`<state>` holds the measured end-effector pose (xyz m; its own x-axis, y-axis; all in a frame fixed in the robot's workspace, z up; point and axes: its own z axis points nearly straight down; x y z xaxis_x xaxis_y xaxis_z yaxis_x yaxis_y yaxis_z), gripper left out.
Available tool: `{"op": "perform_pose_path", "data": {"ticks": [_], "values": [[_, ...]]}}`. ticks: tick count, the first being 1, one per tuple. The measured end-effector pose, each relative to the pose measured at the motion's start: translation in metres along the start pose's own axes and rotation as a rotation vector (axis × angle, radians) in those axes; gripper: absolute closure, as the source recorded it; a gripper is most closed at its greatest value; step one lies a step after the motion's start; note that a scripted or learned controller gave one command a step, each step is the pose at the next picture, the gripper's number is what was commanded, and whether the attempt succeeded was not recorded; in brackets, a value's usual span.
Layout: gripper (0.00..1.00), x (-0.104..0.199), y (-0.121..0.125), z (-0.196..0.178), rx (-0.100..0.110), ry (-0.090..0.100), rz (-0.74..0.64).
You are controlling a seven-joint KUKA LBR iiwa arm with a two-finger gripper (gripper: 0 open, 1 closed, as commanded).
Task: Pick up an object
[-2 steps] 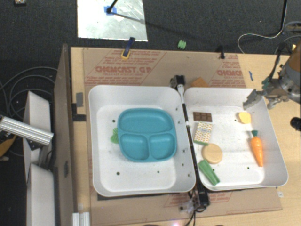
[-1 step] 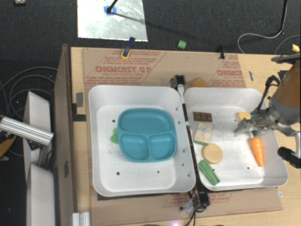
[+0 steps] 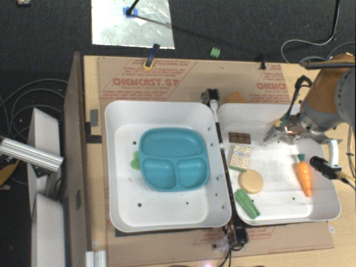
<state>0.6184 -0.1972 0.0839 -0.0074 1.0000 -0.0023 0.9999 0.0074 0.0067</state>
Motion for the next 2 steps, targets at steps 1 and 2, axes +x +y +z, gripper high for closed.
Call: {"op": "perform_pose_path", "data": {"ticks": [1, 2], "values": [[0.0, 0.029, 0.054, -0.002, -0.002, 0.001, -0.001], [1.0, 0.026, 0.053, -0.013, -0.001, -0.001, 0.0]]}}
